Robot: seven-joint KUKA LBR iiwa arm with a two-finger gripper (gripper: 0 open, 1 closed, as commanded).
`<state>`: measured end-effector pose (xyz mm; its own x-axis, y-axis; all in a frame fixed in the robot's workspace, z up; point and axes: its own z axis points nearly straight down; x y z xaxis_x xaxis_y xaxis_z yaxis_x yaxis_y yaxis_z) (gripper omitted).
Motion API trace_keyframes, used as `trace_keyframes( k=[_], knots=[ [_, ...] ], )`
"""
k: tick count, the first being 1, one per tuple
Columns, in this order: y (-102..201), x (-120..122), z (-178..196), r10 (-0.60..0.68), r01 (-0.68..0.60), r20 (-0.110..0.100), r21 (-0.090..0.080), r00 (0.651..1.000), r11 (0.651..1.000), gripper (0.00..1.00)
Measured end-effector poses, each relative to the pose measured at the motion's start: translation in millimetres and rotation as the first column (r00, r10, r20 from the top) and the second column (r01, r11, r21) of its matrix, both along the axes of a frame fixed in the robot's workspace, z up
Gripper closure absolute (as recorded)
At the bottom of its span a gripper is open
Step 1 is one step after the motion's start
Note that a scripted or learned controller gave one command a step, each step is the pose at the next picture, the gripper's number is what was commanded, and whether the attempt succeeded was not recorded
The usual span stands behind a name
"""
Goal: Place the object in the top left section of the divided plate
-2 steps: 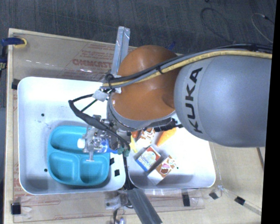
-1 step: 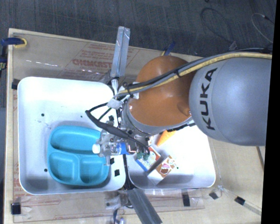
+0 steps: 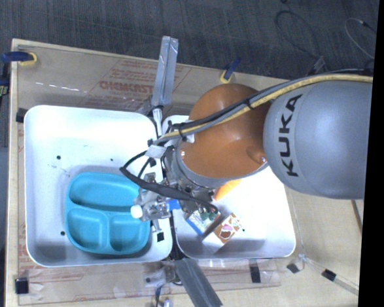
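Note:
The blue divided plate lies in the left bin, towards its front right corner. It has one long section at the back and two smaller ones at the front, and all look bare. My gripper hangs over the wall between the two bins, at the plate's right rim, amid black cables. A small white knob shows at its left side, over the plate's edge. I see no object clearly between the fingers. In the right bin, just right of the gripper, lie a small brown and white packet and a green-printed item.
The arm's orange band and grey body cover most of the right bin. An orange object peeks out under the wrist. A metal clamp bar stands behind the bins and another in front.

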<state>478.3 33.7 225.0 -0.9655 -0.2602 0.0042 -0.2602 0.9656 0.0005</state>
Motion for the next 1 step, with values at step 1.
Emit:
trace_keyframes(
  k=[1],
  knots=[
    [0.2, 9.3, 73.9, -0.404, 0.404, 0.004, -0.001, 0.915, 0.915, 1.0]
  ],
)
